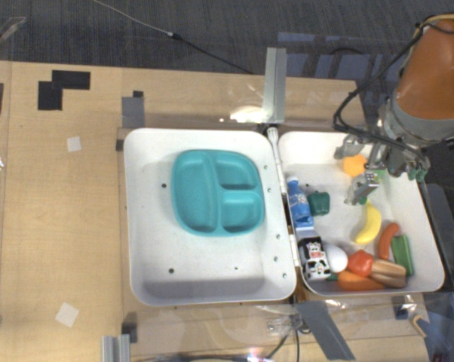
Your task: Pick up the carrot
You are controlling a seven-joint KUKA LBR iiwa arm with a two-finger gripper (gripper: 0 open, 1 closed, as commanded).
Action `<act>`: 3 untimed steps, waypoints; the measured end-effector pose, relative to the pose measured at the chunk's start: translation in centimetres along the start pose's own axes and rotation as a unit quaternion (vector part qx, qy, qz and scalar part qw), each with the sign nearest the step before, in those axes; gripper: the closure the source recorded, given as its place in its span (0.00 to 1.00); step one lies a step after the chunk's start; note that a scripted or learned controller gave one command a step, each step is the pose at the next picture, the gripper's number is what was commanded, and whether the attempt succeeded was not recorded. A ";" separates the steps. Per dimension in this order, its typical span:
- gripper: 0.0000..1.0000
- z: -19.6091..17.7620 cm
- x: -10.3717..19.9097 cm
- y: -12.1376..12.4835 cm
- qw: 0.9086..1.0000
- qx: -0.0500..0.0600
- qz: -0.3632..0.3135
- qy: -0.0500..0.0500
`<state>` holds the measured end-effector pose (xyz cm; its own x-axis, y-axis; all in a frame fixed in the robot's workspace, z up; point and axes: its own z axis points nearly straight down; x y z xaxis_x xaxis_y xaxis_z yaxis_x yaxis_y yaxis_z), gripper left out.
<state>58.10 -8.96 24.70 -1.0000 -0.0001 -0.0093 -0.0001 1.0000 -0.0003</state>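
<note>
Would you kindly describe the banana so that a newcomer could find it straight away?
Look at the right-hand white bin, next to the one holding the teal plate. Near its middle, above the cluster of toy foods at the bin's near end, lies the banana. It is the only curved, yellow piece there.

Two bins side by side: divided tray in left bin; carrot at near edge of right bin, banana behind, gripper above.

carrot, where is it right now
The carrot lies at the near edge of the right bin, under the red pepper, beside the egg.
</note>
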 end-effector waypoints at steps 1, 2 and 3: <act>0.00 6.9 -8.1 -4.4 0.998 0.000 0.056 0.003; 0.00 15.3 -7.3 -7.6 1.000 0.000 0.002 0.003; 1.00 13.4 -7.9 -7.4 1.000 0.001 -0.001 -0.007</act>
<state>66.15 -16.41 11.38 -0.9997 -0.0019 -0.0232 -0.0018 1.0000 -0.0026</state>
